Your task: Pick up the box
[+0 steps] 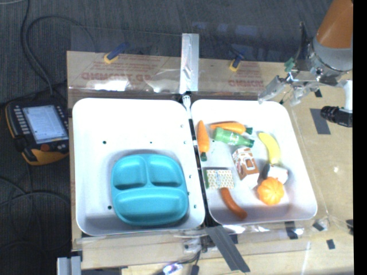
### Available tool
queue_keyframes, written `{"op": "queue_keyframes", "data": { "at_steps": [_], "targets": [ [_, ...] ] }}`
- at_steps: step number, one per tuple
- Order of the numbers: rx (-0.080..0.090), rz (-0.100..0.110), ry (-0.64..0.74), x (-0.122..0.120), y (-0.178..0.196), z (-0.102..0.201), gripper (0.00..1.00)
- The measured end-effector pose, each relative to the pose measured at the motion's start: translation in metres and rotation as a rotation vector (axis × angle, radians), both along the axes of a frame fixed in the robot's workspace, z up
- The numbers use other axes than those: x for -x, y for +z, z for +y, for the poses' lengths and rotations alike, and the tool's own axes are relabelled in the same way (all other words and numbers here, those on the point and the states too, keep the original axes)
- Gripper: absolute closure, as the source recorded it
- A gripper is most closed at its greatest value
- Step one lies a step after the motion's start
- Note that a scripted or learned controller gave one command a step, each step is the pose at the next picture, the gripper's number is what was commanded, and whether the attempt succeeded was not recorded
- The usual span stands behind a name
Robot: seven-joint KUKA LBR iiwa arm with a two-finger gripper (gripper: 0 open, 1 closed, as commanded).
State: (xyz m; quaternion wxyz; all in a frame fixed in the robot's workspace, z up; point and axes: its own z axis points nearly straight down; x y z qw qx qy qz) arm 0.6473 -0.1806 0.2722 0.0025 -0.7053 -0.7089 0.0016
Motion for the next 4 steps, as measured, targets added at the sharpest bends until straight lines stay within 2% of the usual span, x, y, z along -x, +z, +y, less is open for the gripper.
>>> {"op": "queue_keyframes", "data": {
  "at_steps": [1,2,3,4],
  "targets": [
    [0.002,0.006,0.004,-0.001,0.005,0.001,1.00],
    [0.004,-0.002,0.059,-0.016,0.117,-0.032,1.00],
    [0.004,-0.004,0.438,-0.023,0.159,-0.043,1.00],
    [0.007,-0.001,0.439,-0.026,0.166,-0.042,1.00]
  ]
}}
